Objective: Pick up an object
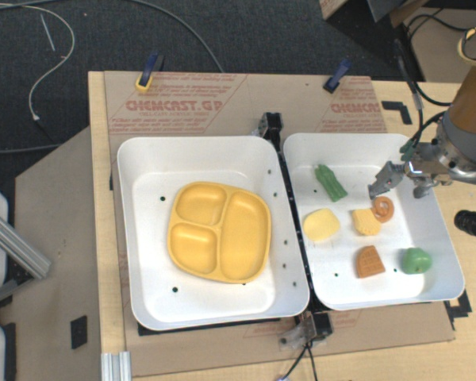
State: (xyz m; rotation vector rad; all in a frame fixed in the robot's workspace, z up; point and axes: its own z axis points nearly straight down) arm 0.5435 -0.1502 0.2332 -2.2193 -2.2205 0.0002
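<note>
A: Nearest to the camera is the left bin (135, 213), the largest thing; the yellow divided plate (220, 231) lies flat in its middle, probably as a place for sorting.

B: And the right bin (440, 244)?

A: It holds 6 small pieces, spread apart so each can be taken alone: the yellow round piece (321, 225), brown wedge (370, 262), green stick (330, 182), green ball (416, 260), yellow cube (366, 222), orange ring (382, 208).

B: The gripper (393, 181)?

A: It hangs just above the ring; whether it is spread or pressed together, I cannot tell.
</note>
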